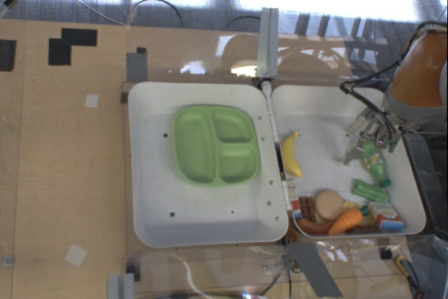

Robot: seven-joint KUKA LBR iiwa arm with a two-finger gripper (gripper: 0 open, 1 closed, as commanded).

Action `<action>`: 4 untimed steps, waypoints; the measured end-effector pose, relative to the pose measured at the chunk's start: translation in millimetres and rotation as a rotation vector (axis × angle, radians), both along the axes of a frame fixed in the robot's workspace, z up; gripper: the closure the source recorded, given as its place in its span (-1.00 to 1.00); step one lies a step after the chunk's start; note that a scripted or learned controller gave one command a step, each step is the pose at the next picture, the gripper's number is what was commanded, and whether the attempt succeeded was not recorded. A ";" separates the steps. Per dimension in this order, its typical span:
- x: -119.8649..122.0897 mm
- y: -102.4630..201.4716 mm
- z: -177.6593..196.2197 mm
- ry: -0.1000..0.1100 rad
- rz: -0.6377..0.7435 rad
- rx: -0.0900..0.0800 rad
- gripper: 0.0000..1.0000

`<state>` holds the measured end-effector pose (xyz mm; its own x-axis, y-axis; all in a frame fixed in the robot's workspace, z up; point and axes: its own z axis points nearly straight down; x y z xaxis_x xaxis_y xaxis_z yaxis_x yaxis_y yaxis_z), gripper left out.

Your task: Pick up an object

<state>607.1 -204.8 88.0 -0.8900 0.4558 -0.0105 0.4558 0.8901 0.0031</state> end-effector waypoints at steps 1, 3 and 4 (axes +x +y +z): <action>5.1 0.7 15.8 -0.016 0.007 -0.005 1.00; 49.8 158.9 103.4 0.003 -0.040 0.006 1.00; 47.5 111.1 209.2 -0.010 -0.093 0.000 1.00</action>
<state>654.6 -93.7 297.2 -0.8438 0.5364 -0.0189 0.5363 0.8440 0.0082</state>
